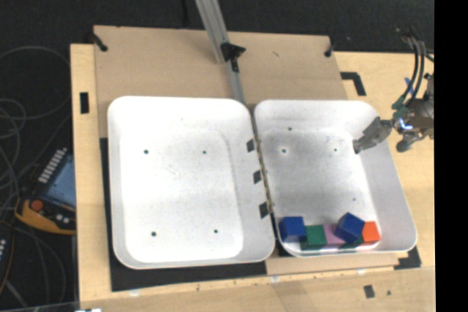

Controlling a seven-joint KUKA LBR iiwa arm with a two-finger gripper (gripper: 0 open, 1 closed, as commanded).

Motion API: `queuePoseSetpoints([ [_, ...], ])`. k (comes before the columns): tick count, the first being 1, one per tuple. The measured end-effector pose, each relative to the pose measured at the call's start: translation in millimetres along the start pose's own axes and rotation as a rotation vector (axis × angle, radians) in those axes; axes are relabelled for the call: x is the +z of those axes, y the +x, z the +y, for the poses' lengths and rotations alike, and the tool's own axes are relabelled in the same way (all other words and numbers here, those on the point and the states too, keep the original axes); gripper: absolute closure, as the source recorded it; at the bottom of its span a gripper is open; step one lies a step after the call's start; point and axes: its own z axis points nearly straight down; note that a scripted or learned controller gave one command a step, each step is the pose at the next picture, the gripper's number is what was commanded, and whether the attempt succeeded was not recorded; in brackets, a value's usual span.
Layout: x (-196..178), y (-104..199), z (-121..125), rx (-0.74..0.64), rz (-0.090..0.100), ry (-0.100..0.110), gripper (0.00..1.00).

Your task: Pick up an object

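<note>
Your gripper (385, 134) hangs at the right bin's (311, 117) far right rim, grip state indeterminate; the blocks (329, 231) lie well apart along its near wall.

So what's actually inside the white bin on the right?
The right bin holds small blocks bunched along its near edge: a blue block, a green one, a pink one half covered by a second blue block, and an orange one.

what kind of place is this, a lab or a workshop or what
Probably a robotics lab test bench: two white bins sit on a wooden board, small coloured blocks are bunched in the right bin's near corner, and a gripper reaches in beside loose cables.
</note>
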Motion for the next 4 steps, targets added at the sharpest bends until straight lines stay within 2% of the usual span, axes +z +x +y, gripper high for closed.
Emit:
queuePoseSetpoints([
  [1,39,50,-27,0.001,0.004,0.014,0.0],
  [2,38,48,-26,0.005,0.002,0.009,0.0],
  [3,82,-39,-11,0.012,-0.001,0.014,0.0],
  [4,46,21,-25,-0.001,0.002,0.006,0.0],
])
